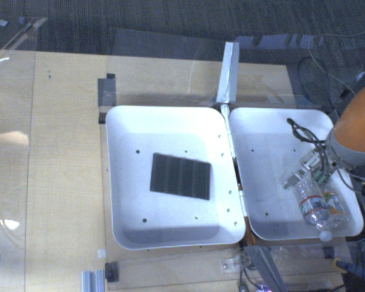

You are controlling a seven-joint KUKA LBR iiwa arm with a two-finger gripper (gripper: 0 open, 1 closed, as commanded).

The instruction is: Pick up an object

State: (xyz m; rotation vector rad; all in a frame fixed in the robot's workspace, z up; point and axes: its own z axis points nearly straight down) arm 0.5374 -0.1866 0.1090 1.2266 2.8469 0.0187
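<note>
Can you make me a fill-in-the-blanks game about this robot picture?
1. The dark ribbed mat lies in the ____ bin.
2. The clear plastic bottle lies in the ____ bin.
3. The band on the arm is coloured ____.
4. The gripper is over the ____ bin.

Missing words: left, right, orange, right.

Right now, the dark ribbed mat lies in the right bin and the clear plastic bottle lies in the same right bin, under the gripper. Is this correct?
Not quite. The camera view shows the dark ribbed mat flat in the left bin, not the right one. The rest holds: the clear plastic bottle lies in the right bin, below the gripper.
</note>
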